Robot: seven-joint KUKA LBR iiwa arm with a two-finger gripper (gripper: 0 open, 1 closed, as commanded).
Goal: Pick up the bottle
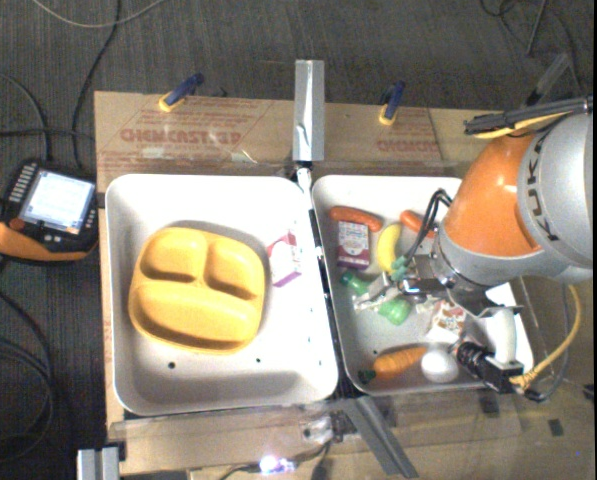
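Note:
The bottle [353, 240] is dark red with a white label and an orange cap. It lies in the back left part of the right bin [328, 298]. My gripper [386, 292] hangs low over the middle of that bin, just in front and to the right of the bottle, and apart from it. Small green items [393, 313] lie right under and beside the gripper. The grey and orange wrist [493, 218] hides the bin's right side.
A yellow banana [388, 248] lies right of the bottle. A carrot [398, 361] and a white egg [438, 366] rest at the bin's front. The left bin [123, 368] holds a yellow divided plate [198, 286] and a small pink packet [285, 258].

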